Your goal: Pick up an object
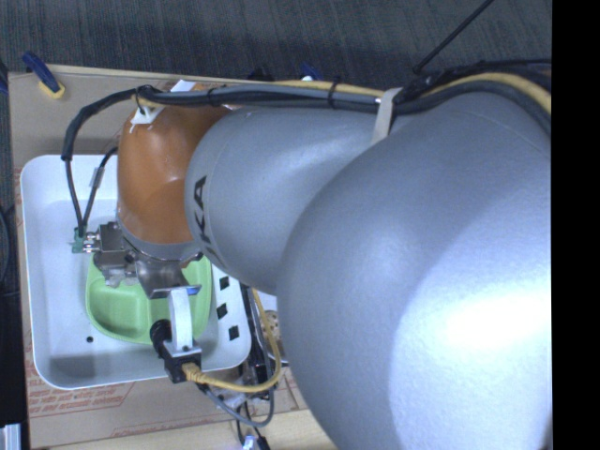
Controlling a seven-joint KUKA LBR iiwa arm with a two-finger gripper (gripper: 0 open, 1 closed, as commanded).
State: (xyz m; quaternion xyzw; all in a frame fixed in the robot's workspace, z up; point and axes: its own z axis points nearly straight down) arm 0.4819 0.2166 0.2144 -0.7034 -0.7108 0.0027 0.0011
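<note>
Inside left bin [42,251], lower half: green object [117,300], directly under wrist.

Lies flat on bin floor, pale green, rounded at the left, partly masked by gripper [141,272] hardware. Sits straight below gripper, so a vertical descent looks sufficient for the pick. Long axis cannot be judged; too much covered. Gripper state cannot be told from above. Orange band [155,181] and grey arm [375,251] overhead, reaching from right across both bins.
</note>
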